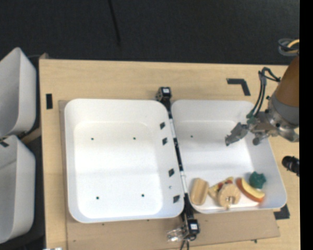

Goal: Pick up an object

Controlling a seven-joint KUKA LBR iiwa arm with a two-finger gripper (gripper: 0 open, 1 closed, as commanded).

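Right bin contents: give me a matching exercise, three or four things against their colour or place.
Things:
1. wooden block
2. apple slice
3. green piece
4. gripper

Descriptions:
A. above the right bin's middle, apart from the objects
B. red-edged, near the front right corner
C. tan, leftmost of the cluster
D. dark green, just behind the apple slice

Pairs: 1-C, 2-B, 3-D, 4-A
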